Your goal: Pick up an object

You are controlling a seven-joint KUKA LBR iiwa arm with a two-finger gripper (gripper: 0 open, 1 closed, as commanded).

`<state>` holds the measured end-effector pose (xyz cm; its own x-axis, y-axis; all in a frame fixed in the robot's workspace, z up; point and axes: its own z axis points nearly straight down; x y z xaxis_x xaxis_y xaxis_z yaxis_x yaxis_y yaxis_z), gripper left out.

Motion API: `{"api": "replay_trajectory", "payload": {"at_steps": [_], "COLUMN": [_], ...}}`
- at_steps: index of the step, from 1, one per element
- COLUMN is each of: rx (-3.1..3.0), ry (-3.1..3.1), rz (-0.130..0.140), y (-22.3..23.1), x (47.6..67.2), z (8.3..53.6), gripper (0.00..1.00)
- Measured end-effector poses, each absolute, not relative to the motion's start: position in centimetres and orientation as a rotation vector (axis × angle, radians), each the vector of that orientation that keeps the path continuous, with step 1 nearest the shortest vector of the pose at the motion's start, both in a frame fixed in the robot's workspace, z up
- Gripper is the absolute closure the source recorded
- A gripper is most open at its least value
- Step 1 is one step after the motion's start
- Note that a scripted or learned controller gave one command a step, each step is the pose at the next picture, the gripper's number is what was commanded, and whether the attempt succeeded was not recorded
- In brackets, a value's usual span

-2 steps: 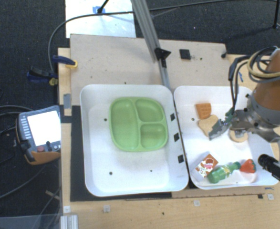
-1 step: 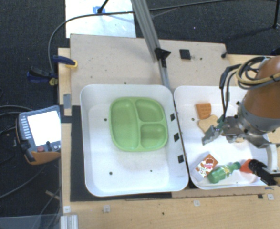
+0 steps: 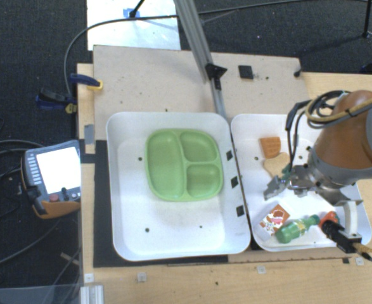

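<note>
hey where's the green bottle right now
In the camera view the green bottle lies on its side near the front edge of the right bin, beside a small printed packet, below the gripper.

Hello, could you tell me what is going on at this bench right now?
A grey KUKA arm with an orange band reaches in from the right over the right bin, its pincer low among the items there. Near it lie an orange block, a pale piece, a small printed packet and a green bottle. Nothing is visibly held. The left bin holds a green divided plate.
</note>
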<state>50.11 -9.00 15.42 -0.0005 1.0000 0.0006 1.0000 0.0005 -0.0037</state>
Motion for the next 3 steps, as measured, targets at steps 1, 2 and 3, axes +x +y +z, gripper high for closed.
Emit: {"api": "replay_trajectory", "payload": {"at_steps": [1,2,3], "rx": [-2.218,-2.221,-2.220], "ry": [-2.221,-2.224,-2.229], "rz": [0.002,-0.003,-0.005], "y": [-8.6,-8.6,-8.4], "x": [50.5,50.6,50.1], "z": [11.1,12.3,16.9], "gripper": [0.00,1.00,1.00]}}
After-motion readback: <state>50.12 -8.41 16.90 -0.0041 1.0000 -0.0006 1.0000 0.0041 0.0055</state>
